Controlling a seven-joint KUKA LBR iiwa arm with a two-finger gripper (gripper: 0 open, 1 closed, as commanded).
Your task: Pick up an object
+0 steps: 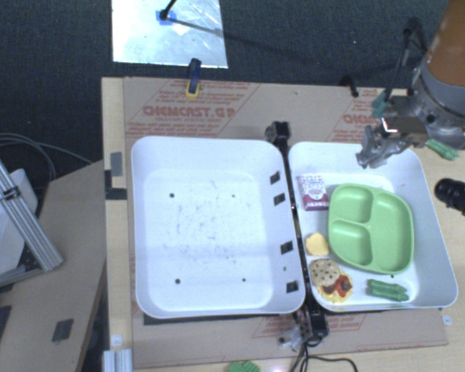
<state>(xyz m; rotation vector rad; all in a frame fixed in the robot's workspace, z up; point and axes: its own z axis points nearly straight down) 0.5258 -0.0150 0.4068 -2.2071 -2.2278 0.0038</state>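
so far nothing is lifted; the hand [374, 155] hangs over the upper edge of the right bin [432, 231], and whether it is wide or narrow i cannot tell; candidates lie below it: a green divided plate [371, 229], a small pink-and-white carton [312, 191], a cookie [324, 271], a green pod-like toy [387, 289]; judging from this, the approach is in hand; next it must pick one target, align above it and descend.
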